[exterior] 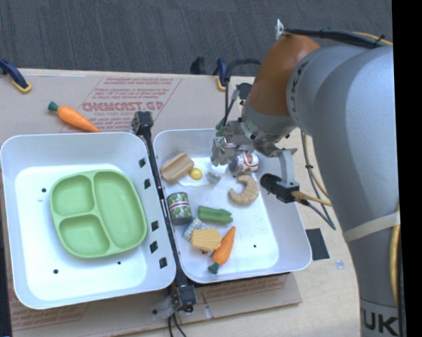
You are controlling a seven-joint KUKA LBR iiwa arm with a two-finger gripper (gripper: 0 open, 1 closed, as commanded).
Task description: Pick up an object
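My gripper hangs low over the back of the right bin, under the orange wrist band. Just to its right a small red and white can lies against it; I cannot tell whether the can is held. A croissant lies just in front of the gripper. To its left are a tan bread roll and a small yellow piece. Nearer the front are a green can, a green pepper, a waffle piece and a carrot.
The left bin holds a green divided plate. Another carrot lies outside the bins on the cardboard at the back left. The arm's grey body covers the right side of the bench.
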